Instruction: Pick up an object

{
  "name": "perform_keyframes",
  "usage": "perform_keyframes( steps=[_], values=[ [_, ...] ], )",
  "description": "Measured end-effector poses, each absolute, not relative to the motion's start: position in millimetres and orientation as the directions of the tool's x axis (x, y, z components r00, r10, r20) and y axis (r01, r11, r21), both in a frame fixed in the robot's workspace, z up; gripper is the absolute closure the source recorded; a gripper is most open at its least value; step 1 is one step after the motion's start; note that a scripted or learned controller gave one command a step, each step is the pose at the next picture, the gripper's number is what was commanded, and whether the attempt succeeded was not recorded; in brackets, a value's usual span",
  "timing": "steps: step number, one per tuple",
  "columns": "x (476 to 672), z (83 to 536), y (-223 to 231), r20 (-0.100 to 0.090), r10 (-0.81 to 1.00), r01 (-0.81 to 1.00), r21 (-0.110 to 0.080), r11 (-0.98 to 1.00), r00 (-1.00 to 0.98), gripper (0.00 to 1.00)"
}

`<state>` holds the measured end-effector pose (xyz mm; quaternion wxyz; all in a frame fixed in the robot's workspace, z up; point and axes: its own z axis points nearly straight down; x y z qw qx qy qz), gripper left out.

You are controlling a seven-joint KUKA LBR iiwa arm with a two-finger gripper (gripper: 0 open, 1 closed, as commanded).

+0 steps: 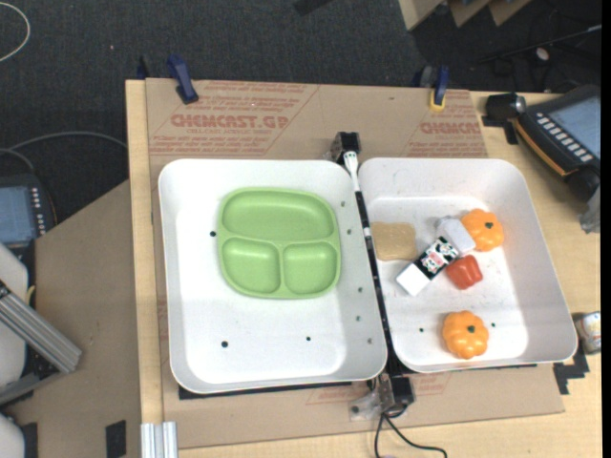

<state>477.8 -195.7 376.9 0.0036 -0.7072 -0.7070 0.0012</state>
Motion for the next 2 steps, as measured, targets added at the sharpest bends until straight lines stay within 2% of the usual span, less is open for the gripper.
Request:
perform_keyframes(
  steps=[1,2],
  values=[
    [479.1,545.8,-226.0,-0.011,1.0,1.0,0.021,-0.001,0.002,1.0],
    [478.9,436.5,-208.6,0.003,1.0,1.0,-0.008,0.0,0.0,1.0]
  ],
)
